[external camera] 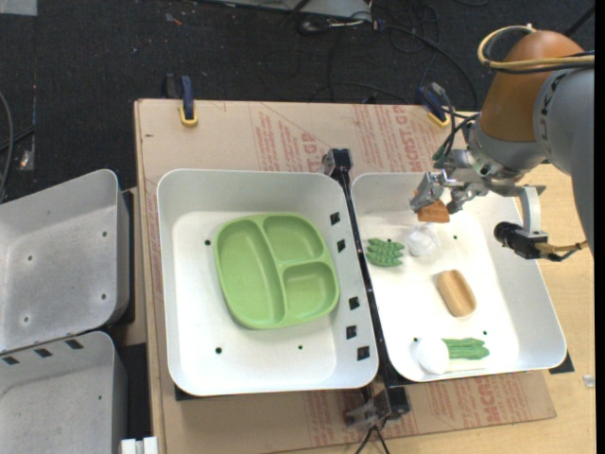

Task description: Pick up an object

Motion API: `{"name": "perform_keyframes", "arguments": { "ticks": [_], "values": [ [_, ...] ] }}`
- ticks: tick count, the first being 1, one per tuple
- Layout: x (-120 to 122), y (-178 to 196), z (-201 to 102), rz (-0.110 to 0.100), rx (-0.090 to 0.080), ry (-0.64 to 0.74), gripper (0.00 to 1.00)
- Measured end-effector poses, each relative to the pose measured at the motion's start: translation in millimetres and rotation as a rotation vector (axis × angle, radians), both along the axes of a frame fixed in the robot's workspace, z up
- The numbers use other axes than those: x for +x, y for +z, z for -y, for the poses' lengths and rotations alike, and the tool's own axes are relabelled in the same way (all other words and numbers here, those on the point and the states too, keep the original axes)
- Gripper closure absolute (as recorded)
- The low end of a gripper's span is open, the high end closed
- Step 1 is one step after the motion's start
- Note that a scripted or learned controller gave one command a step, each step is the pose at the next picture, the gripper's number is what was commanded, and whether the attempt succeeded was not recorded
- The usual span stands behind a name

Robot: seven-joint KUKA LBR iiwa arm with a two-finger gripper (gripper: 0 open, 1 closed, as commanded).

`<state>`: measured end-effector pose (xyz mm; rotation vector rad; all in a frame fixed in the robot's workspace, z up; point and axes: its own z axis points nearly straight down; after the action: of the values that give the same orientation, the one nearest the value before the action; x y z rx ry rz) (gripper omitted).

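**Inspector A:** Presently, the gripper [437,200] hangs over the far part of the right bin [529,301] with a small orange-brown object [434,212] pinched between its fingers — the jaws are closed on it, and it sits above the bin floor.

**Inspector B:** And the other contents?

**Inspector A:** In the right bin: a green leafy item [385,252] beside a clear crumpled piece [421,243], a tan bread roll [456,292] mid-bin, and a green bean-like item [466,350] touching a white disc [432,355] at the near edge. The left bin [189,348] holds a green divided plate [277,270] — lying flat.
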<state>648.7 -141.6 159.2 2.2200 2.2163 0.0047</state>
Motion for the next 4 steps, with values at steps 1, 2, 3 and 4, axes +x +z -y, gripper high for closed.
{"name": "perform_keyframes", "arguments": {
  "ticks": [1,2,3,4],
  "values": [
    [-1,60,9,0.002,-0.001,0.000,1.00],
    [1,100,9,0.001,0.000,0.004,1.00],
    [-13,89,-51,-0.007,0.003,0.009,1.00],
    [-33,92,-100,-0.007,0.003,0.009,1.00]
  ]
}}
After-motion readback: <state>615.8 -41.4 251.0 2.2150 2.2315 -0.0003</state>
